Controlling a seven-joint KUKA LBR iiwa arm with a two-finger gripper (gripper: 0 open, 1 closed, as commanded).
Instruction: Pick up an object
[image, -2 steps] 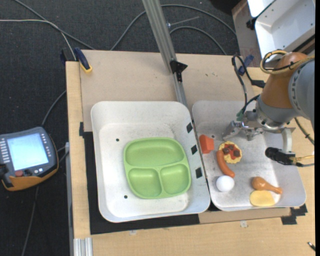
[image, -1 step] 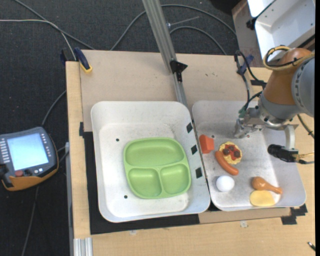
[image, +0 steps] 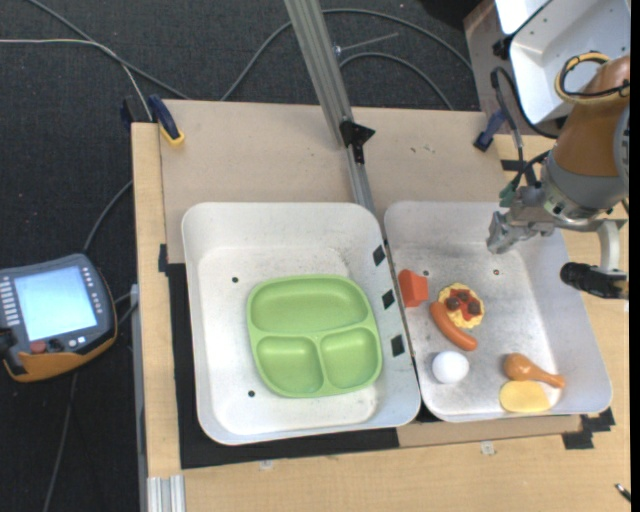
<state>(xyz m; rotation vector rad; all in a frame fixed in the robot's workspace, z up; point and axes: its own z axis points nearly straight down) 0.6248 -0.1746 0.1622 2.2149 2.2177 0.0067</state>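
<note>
You cannot tell the tool's (image: 503, 232) state; it hangs over bare right bin (image: 560, 330) floor, so descending here would miss the hot dog (image: 452, 325) and pizza slice (image: 464, 305).

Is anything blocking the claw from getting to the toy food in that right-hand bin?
Nothing visible does. The gripper sits over the right bin's far end, and bare bin floor lies between it and the nearest pieces, the pizza and hot dog.

I'm seeing an orange block (image: 413, 288), sausage (image: 452, 326), tartlet (image: 463, 305), white ball (image: 450, 367) and drumstick (image: 532, 371) lying in the right bin (image: 570, 330).
</note>
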